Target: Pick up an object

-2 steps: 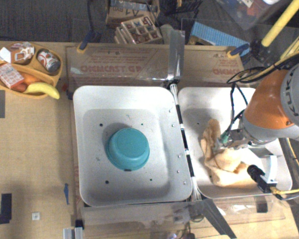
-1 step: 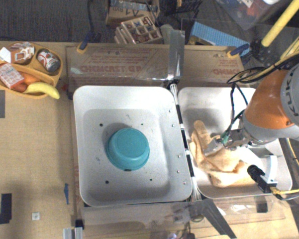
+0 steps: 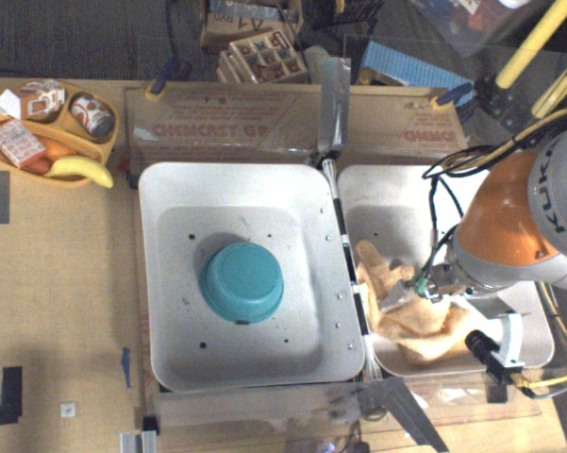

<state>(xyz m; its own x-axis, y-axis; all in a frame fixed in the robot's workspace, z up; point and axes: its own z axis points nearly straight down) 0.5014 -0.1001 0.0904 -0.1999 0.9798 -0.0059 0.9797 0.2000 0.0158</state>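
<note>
Hand (image 3: 417,288) first: from my console I see it low in the right bin (image 3: 396,196), down against the tan cloth toy (image 3: 410,319) that lies along that bin's left wall. Whether it is apart or closed I cannot tell; cables and the wrist hide that end of it, so I won't claim a grip.

Taking the right bin as my landmark, the cloth toy sprawls from the bin's left wall toward its near edge, slack and bunched, with the hand touching its upper middle. Just across the divider from that bin, in the left bin (image 3: 160,196), a teal bowl (image 3: 243,281) sits upside down near the centre, well apart from the arm (image 3: 509,220).

My reading of progress: the reach and descent look done, and the toy looks to be the chosen object. Nothing is lifted; the toy rests on the bin floor. What remains, I judge, is a secure pinch on the fabric and a clean raise clear of the bin.
</note>
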